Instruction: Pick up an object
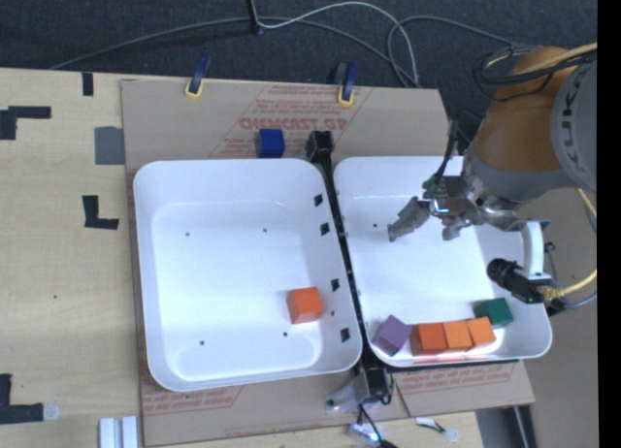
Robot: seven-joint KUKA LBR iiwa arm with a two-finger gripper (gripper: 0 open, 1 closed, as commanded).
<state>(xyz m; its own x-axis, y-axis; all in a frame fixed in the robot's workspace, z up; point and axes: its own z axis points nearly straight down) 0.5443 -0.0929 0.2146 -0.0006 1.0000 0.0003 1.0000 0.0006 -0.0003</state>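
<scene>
My gripper hangs over the upper middle of the right bin, open, with nothing between its fingers. One grey fingertip points left, the other sits to its right. Along the right bin's front edge lie a purple block, two orange blocks, a lighter orange block and a green block. These lie well below the gripper. An orange cube rests in the left bin near its lower right.
A blue block sits on the cardboard behind the left bin, beside a black clip on the divider. Blue-and-yellow clamps hold the cardboard's back edge. Cables run across the dark floor beyond.
</scene>
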